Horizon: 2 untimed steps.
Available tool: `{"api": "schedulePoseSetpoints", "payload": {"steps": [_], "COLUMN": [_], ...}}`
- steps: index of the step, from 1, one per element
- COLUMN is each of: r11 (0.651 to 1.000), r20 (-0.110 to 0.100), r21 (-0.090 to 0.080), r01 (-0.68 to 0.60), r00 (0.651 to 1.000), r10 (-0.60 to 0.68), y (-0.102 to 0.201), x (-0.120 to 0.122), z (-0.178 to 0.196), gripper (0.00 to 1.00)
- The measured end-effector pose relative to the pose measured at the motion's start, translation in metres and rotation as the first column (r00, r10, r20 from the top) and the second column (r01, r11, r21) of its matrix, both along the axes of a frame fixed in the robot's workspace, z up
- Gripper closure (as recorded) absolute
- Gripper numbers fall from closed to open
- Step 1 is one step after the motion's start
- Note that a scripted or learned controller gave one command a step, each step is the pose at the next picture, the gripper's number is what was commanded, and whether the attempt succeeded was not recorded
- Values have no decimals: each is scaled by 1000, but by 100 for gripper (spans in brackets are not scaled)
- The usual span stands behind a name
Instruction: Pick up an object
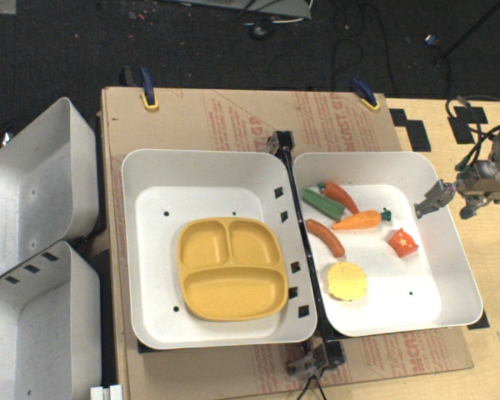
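Note:
The right bin [375, 160] holds several toy foods. A green vegetable [320, 200] and a red pepper [342, 196] lie side by side at its upper left, with an orange carrot [359, 220] just below them. A brown-red sausage [326, 237] lies by the divider, a small red piece [402, 242] sits to the right, and a yellow round piece [347, 281] lies nearer the front. My gripper [448, 204] hovers over the right bin's right rim, open, with nothing between its fingers. It is up and to the right of the red piece.
The left bin [150, 223] holds a yellow divided tray [232, 268]. Two spare white bins [33, 182] stand off the bench at the far left. Clamps [148, 90] grip the board's back edge. Cables [471, 119] hang at the right.

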State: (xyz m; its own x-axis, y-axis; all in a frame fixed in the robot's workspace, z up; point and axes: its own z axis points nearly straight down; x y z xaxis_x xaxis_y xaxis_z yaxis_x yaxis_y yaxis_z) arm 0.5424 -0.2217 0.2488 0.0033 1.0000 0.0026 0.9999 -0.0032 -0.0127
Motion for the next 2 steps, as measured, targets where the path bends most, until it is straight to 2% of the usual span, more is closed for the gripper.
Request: {"api": "schedulePoseSetpoints", "payload": {"steps": [1,2], "r11": [1000,1000], "r20": [13,7], "r21": [-3,0], "r01": [-4,-2], "r00": [1000,1000], "r10": [4,2], "y": [1,7], "x": [3,-2], "z": [7,-55], "gripper": [0,0]}}
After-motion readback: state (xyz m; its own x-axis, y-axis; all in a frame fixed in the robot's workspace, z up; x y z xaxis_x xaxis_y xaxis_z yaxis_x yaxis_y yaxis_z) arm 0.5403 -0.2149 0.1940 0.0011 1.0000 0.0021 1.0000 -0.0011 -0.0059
